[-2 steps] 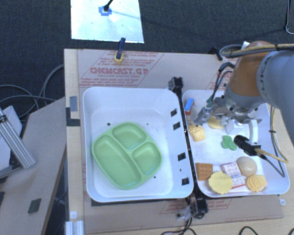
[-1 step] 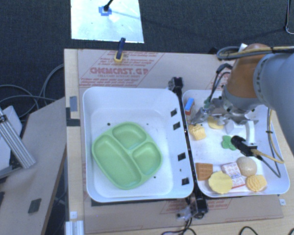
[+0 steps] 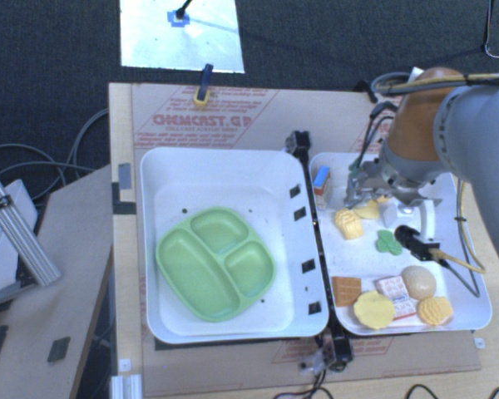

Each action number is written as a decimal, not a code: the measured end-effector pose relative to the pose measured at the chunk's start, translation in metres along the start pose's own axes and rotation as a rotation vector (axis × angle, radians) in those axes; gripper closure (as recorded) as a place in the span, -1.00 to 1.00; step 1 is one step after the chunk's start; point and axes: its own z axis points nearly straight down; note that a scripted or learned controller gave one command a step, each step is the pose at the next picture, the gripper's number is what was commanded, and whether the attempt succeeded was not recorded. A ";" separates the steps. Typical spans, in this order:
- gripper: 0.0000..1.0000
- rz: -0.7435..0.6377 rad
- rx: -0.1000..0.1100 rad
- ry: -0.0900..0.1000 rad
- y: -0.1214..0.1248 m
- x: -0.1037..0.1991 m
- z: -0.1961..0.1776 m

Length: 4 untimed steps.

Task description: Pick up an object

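Yellow toy (image 3: 348, 224) lies just beside the tool (image 3: 360, 199)

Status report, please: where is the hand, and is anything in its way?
Hand low over right bin, far end. Yellow food piece close beside it, grip unclear. Blue box and green piece near, apart from it.

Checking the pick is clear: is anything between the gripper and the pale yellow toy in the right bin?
Nothing visible does. The gripper hangs right beside the pale yellow toy, with no other item between them. The small green piece lies off to the side, further toward the arm's side of the bin.
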 end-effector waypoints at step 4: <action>1.00 -0.007 0.019 0.001 -0.024 0.050 -0.128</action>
